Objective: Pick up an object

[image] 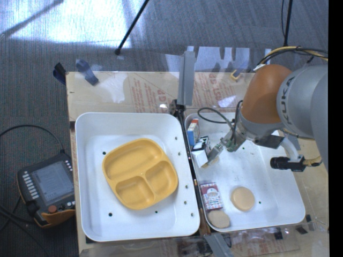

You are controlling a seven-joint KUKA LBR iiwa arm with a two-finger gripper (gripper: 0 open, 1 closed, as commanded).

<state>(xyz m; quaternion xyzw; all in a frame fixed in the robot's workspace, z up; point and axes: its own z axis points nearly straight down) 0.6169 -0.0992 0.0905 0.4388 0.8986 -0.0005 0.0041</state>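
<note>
The claw (pixel 210 157) hangs low in the right bin (pixel 278 197), just beside the small boxes (pixel 199 146) at that bin's left wall. Whether it is spread or pressed together cannot be determined. Recommendation: centre over one box, clear of the wall, before closing.

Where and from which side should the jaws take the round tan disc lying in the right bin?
Grip the tan disc across its width at the rim, coming straight down from above. It lies flat on the right bin floor, so only its thin edge offers opposing faces. Bare floor around it seems to leave room for both jaws.
</note>
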